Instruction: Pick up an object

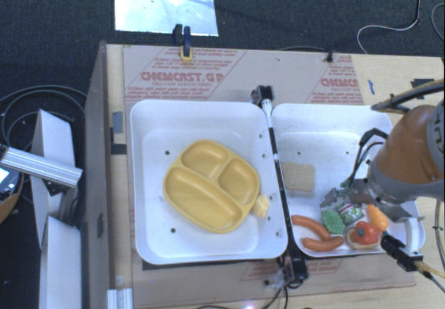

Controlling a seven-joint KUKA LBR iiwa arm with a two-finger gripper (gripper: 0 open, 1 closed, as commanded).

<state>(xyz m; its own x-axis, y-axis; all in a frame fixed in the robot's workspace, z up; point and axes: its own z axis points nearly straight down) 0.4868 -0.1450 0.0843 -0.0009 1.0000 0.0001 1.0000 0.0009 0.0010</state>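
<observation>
Bins sit side by side on the bench, both white and shallow. The left bin (149, 182) holds a yellow tray (211, 184) with three sections, lying flat and a bit turned. A small pale yellow piece (261, 206) sits just beside the tray's right edge, touching it or nearly so. The right bin (327, 127) holds play food. A tan square like a slice of bread (299, 177) lies near the bin's left wall. Two orange sausages (316, 234) lie close together at the front, one above the other. Just to their right is a green leafy piece (332, 220), then a red tomato (364, 233), and a small orange carrot shape (377, 217) above the tomato. The grey and orange arm (417, 154) comes in from the right and bends down over this bin. Its gripper (341, 197) is low over the food, right next to the green piece and just above it. I cannot tell how its hand is set, because the parts are too small and dark against the food. Nothing looks lifted; all the food lies on the floor of the bin. Brown board (208, 71) with red letters lies under both bins.
</observation>
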